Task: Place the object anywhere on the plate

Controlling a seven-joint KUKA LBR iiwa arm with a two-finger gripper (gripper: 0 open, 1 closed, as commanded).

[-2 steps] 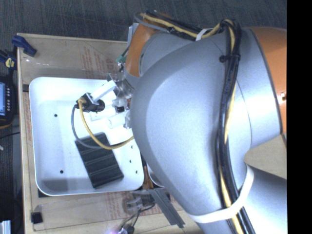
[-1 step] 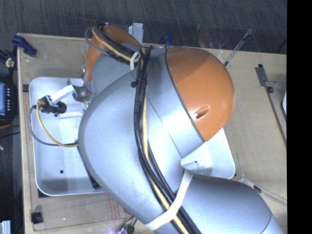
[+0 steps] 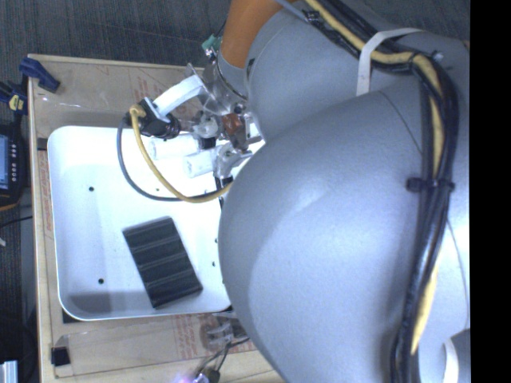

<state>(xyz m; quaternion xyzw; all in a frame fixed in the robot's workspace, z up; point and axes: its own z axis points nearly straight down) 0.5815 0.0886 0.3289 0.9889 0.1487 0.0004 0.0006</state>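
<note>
A dark ribbed rectangular slab lies flat in the white bin, toward its near side and turned a little askew. My gripper hangs over the bin's far right part, above and to the right of the slab and apart from it. It is seen from behind, amid white brackets and metal fittings, and I see no object in it. The big grey arm covers the right half of the view and hides whatever lies under it.
A yellow and black cable loop droops from the wrist over the bin's far part. A blue clamp sits at the bench's far left corner, and a black device at the left edge. The wooden bench rim runs in front.
</note>
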